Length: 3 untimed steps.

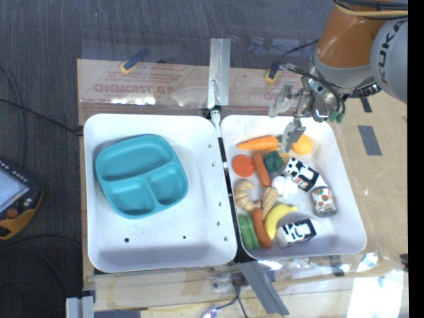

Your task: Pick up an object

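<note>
Camera view shows the tool low in the right bin, just beside the carrot and touching a small orange fruit, its grip state impossible to tell.

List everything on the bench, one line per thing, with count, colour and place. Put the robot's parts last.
bins: 2, white, side by side, left bin and right bin
tray: 1, teal, three compartments, in the left bin
carrot: 1, orange, top of the right bin
tomato: 1, red-orange, below the carrot
orange fruit: 1, orange-yellow, top right of the right bin
croissant: 1, tan, left side of the right bin
banana: 1, yellow, lower middle of the right bin
can: 1, red and white, right side of the right bin
cow-print cartons: 2, black and white, right bin
arm: 1, grey with orange band, upper right
pincer: 1, metal, above the top of the right bin
</note>
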Each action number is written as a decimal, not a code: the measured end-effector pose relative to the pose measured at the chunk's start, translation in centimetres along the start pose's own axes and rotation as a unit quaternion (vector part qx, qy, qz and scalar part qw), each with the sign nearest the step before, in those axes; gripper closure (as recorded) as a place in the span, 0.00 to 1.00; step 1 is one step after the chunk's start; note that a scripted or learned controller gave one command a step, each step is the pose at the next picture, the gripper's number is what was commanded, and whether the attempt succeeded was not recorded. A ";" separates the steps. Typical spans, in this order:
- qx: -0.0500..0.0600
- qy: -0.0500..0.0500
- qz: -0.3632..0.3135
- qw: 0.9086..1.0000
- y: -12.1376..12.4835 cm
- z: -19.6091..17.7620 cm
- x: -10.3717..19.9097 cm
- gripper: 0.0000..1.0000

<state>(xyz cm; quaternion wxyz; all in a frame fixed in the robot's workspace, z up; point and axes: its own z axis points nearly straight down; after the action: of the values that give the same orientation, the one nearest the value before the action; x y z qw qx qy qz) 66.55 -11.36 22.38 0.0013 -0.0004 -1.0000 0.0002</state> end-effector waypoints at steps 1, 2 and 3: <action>0.001 -0.002 -0.026 1.000 1.1 11.9 1.4 0.00; 0.001 -0.008 -0.028 1.000 -2.7 13.3 6.5 0.00; 0.001 -0.009 0.002 1.000 1.5 13.3 7.8 0.00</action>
<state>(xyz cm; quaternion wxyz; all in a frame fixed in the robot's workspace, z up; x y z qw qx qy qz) 58.76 -9.85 9.12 -0.0081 -0.0026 -1.0000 0.0011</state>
